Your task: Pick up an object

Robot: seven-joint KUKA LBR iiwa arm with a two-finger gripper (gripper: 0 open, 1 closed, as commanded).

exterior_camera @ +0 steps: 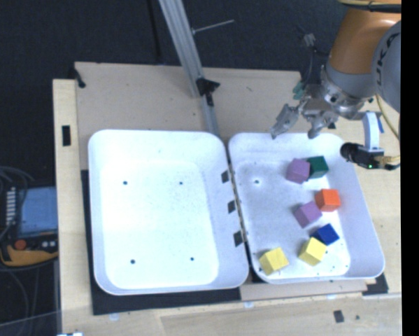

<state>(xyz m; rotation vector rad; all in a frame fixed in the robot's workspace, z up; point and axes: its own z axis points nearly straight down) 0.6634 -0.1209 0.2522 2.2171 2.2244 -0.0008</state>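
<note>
Nearest, two yellow cubes sit along the right bin's (pixel 356 187) front rim, one (pixel 273 260) by the left corner and one (pixel 312 250) touching a blue cube (pixel 327 234). Behind them lie a purple cube (pixel 307 213) and an orange cube (pixel 327 199), close together, then another purple cube (pixel 298 170) touching a green one (pixel 317 165). Farther back, the gripper (pixel 299 126) hangs over the bin's far rim, fingers spread apart and holding nothing, the cubes all lying nearer than it. The bin's left half near the divider is bare white floor. The left bin (pixel 160 208) lies alongside, and a metal pole (pixel 185 44) slants up behind.
</note>
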